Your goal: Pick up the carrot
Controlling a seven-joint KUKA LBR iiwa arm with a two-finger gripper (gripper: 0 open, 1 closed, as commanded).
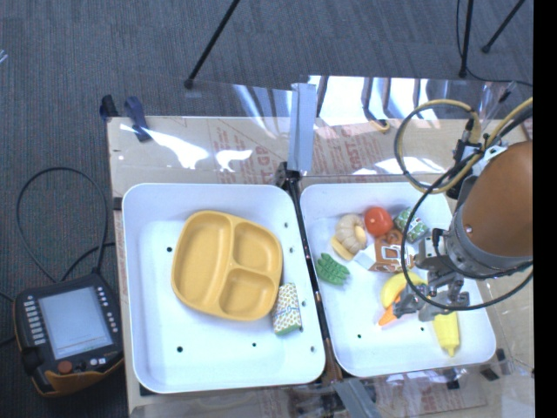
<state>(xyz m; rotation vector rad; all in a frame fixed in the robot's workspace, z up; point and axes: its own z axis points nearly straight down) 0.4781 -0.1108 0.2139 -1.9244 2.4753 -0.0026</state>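
The carrot (388, 318) is located in the right bin (348, 355), near its front half, and is seen as a small orange piece lying on the white floor just below a yellow banana (393, 289). Only a short orange tip is exposed; the rest is covered by the end effector (416, 305), which is positioned directly over and beside it. Whether the end effector is closed on the carrot cannot be told from this view. A second yellow item (446, 333) lies to the right. A yellow divided plate (228, 265) is set in the left bin (148, 233).
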